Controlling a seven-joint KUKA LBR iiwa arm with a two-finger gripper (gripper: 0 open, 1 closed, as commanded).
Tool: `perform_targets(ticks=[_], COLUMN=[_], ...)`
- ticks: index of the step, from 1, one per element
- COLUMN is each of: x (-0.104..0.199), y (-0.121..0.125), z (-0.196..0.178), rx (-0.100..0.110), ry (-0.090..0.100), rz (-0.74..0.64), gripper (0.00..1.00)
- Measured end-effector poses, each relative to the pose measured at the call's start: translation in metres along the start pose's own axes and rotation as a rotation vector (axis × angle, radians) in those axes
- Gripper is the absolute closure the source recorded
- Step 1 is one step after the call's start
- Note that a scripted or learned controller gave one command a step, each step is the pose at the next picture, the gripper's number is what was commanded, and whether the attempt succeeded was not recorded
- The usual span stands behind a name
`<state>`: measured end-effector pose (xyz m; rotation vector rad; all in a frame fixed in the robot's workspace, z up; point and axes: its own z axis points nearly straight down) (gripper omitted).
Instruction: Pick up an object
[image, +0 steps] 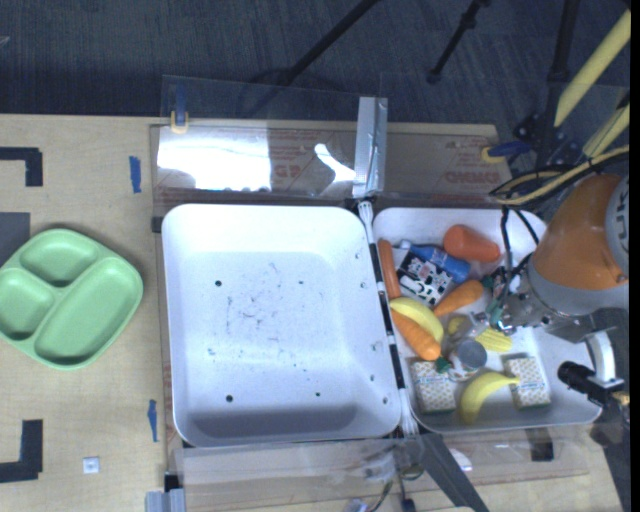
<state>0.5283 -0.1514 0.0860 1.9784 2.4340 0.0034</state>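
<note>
Hand (490, 322) low in right bin (560, 415), near its right wall, among the toy food; finger state cannot be told. Banana (484, 392) lies just below it, toward the near rim.

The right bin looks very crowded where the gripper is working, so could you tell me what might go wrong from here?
1. The right bin is packed: bananas, carrots and wafer blocks touch or overlap, so the gripper may pinch two things or nudge neighbours aside.
2. The curved, smooth fruit could slip out of a two-finger hold.
3. The gripper sits among cables near the carrot; a descent may land off-centre.
</note>
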Motion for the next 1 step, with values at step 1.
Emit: perform_targets(ticks=[1], x=[-0.0017], y=[0.0009], z=[-0.0086], rx=[-0.002], ry=[0.000], rz=[0.003], gripper=[1.00])
